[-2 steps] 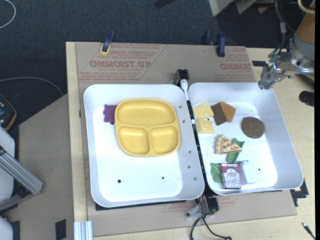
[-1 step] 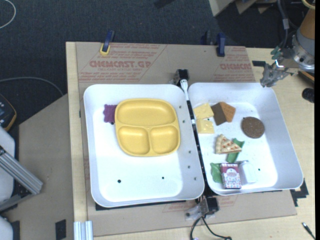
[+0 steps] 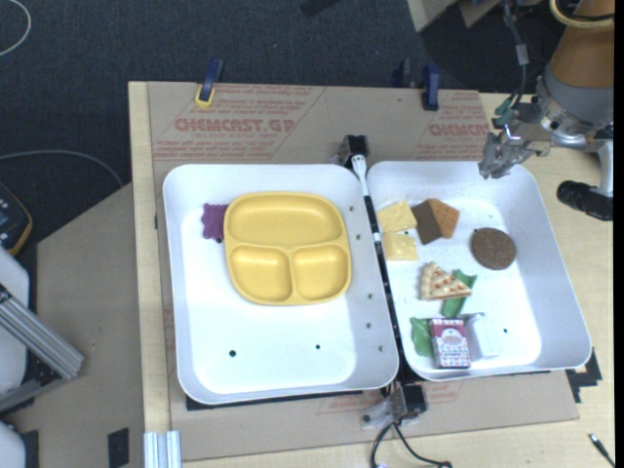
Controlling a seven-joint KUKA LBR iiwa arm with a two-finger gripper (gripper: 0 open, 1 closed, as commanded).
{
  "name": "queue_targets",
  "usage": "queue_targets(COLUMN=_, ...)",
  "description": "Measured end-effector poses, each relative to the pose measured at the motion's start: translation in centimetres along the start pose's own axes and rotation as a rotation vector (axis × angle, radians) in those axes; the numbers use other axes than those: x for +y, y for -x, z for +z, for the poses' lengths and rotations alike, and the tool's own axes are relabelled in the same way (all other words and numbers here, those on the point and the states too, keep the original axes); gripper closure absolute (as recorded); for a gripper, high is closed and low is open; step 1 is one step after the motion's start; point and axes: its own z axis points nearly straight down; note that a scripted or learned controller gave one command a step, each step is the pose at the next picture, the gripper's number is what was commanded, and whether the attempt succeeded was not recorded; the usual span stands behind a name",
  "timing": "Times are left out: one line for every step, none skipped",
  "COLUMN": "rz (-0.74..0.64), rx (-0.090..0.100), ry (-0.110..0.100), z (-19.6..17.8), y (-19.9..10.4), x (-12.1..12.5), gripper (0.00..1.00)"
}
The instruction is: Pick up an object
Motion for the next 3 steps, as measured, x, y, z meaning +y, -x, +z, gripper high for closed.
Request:
queue_targets(rz=-0.002, rx=0.001, ry=0.0, z=0.6, y=-5.1, x=0.6, gripper=1.0)
queue_targets(rz=-0.001, rx=0.0, ry=0.0, z=0.8, y=-9.9, x=1.0, gripper=1.0)
queue_targets(rz=0.0, rx=0.0, ry=-0.001, z=0.8, y=-14.0, x=-0.1, gripper=1.0)
